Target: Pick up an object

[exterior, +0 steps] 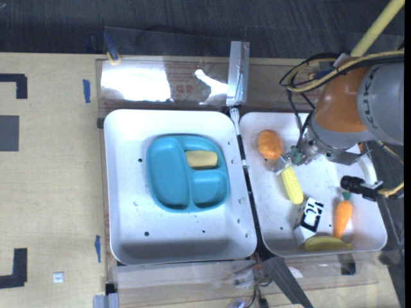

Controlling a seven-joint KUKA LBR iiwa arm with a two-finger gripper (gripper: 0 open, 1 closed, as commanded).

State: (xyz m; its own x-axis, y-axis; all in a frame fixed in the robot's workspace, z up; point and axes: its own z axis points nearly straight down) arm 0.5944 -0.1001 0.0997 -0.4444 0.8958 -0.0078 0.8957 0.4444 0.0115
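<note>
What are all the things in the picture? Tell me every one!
Bins: 2, white, side by side, left bin and right bin.
Tray: 1, blue, divided, in left bin.
Yellow food: 1, in tray's upper right compartment.
Orange: 1, orange, right bin, upper left.
Corn: 1, yellow, right bin, middle.
Carrot: 1, orange, right bin, right side.
Black-and-white block: 1, right bin, lower part.
Banana: 1, yellow-green, right bin, bottom edge.
Arm: 1, grey with orange band, over right bin.
Gripper: 1, between orange and corn.
</note>
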